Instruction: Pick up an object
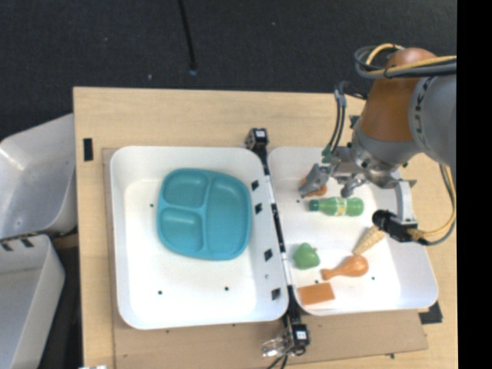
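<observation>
The right bin [415, 283] holds several small objects. A green bottle [336, 206] lies on its side near the back. In front of it sit a green round fruit [306, 256], an orange pear-shaped piece [346, 268], a flat orange block [316, 294] and a tan cone [369, 241]. My gripper [332, 181] hangs just behind the green bottle with its fingers [314, 181] spread open and nothing between them. A small orange bit [321, 191] peeks out beside the left finger.
The left bin [131, 283] holds a teal divided plate [205, 212]. The grey arm with its orange band [392, 110] and cables reaches in over the right bin's back right corner. A black clip [256, 137] sits where the bins meet at the back.
</observation>
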{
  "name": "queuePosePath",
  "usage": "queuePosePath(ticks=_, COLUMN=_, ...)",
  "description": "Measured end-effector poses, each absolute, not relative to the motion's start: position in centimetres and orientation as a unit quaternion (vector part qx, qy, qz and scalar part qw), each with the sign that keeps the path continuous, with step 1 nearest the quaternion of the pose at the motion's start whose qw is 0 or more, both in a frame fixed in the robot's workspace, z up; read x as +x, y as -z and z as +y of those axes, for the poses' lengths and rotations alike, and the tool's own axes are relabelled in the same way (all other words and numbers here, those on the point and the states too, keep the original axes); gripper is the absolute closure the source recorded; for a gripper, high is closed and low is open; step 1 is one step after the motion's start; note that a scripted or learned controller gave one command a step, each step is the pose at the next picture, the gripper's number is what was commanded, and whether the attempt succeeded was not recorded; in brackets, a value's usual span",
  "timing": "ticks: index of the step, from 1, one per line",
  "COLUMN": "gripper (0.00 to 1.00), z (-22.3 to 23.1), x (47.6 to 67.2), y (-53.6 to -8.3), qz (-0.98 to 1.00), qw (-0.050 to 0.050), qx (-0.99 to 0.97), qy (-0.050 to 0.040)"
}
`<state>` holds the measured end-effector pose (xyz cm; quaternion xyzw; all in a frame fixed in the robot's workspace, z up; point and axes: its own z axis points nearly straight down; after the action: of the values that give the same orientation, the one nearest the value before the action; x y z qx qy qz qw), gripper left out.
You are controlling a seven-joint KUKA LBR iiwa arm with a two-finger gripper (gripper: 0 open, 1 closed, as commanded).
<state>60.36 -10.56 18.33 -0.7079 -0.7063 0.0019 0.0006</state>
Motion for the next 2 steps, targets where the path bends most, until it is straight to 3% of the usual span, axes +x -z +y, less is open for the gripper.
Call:
queuePosePath(ticks=1, gripper=0.0, z=-11.0, x=60.5, y=-12.0, qz=-0.706, qw=0.001, qx=-0.708, qy=-0.002)
queuePosePath(ticks=2, gripper=1.0, z=-11.0, x=60.7, y=-13.5, qz=-0.705, qw=-0.002, qx=-0.71, qy=0.001)
